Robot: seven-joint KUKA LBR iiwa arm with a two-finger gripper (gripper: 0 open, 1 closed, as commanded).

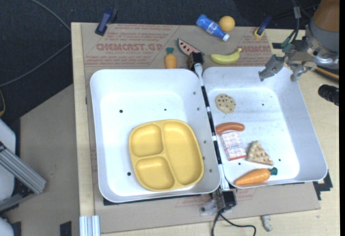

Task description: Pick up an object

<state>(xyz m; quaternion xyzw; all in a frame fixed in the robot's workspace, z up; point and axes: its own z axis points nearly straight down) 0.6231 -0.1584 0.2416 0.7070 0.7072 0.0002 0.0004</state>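
Camera view looking down at a slant on both bins. Reaching in from right, gripper [283,67] hanging over far right corner of right bin [294,103], fingers spread apart w/ nothing between them. Sitting high, prob. staging before picking a target rather than committing.

Lying in right bin, all toward near-left part: cookie [225,103] farthest back, sausage [230,127] just below it, red-white packet [233,145] touching or nearly touching sausage, pizza slice [259,153] just beside packet, carrot [253,177] against near wall. Crowding there prob. making cookie the easiest pick, sitting apart w/ bare floor around it on right and far sides. Carrot hugging near rim, leaving little room for a finger on that side. Packet and pizza slice too close together for clean finger entry between them, by judgement.

Resting in left bin [108,95]: yellow divided tray [164,154], toward near-right, leaving far half bare.

Lying outside bins on board behind: banana [225,57], blue bottle [211,26], orange ball [227,23], watermelon slice [187,46], small orange item [171,60]. Banana sitting just behind right bin's far rim, near gripper.

Having wide bare floor under gripper and along right wall, so descending and sliding left toward cookie looking unobstructed.
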